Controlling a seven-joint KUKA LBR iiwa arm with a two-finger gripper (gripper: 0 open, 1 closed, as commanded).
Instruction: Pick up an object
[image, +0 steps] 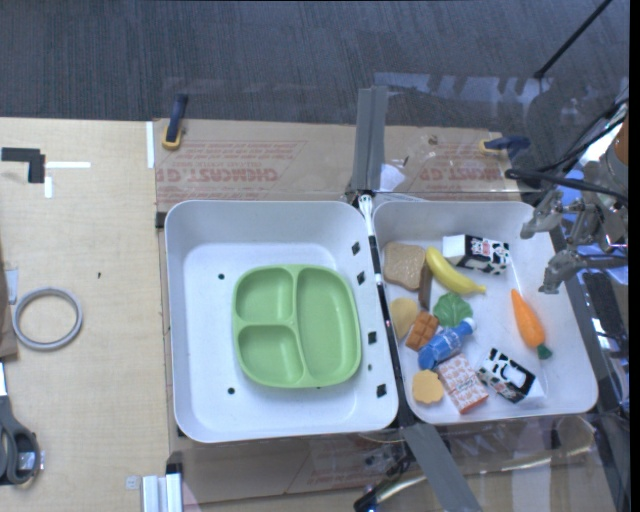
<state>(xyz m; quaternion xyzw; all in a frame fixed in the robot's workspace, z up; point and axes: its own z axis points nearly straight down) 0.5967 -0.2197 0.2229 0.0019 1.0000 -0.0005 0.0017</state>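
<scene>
The right bin (572, 400) holds several toy foods: a banana (452, 272), a bread slice (405, 265), an orange carrot (527, 318), a blue bottle (440, 347), a green broccoli piece (453, 308), a cow-patterned carton (488, 254), a red and white box (463, 385) and a black and white packet (510, 375). My gripper (546, 250) hangs over the bin's right rim, up and to the right of the carrot. It is open, and nothing sits between its fingers (553, 276).
The left bin (190, 330) holds a green divided plate (298, 325). A grey post (368, 140) stands behind the join of the two bins. A tape roll (45, 318) and scissors (15, 455) lie on the bench at the left.
</scene>
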